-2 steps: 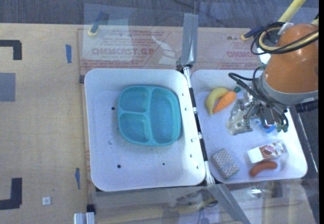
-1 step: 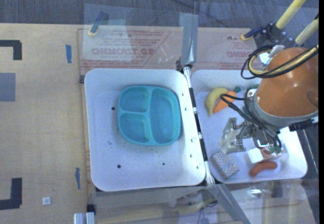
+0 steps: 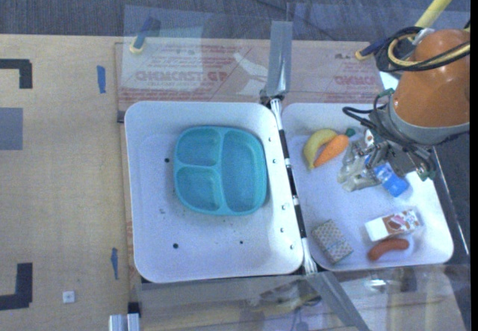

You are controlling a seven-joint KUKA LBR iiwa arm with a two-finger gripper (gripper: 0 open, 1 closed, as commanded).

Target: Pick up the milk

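The milk (image 3: 393, 225) is a small white carton with a red-brown patch, lying on its side near the front right of the right bin (image 3: 441, 247). My gripper (image 3: 358, 170) hangs over the middle of that bin, up and to the left of the carton and apart from it. The grey arm with its orange band (image 3: 433, 87) comes in from the right and covers the bin's back right corner.
A banana (image 3: 315, 144) and a carrot (image 3: 332, 150) lie at the back left of the right bin. A blue object (image 3: 393, 182) sits beside the gripper. A sausage (image 3: 388, 249) and a grey speckled block (image 3: 331, 240) lie at the front. The left bin (image 3: 149, 247) bears a blue divided plate (image 3: 221, 170).
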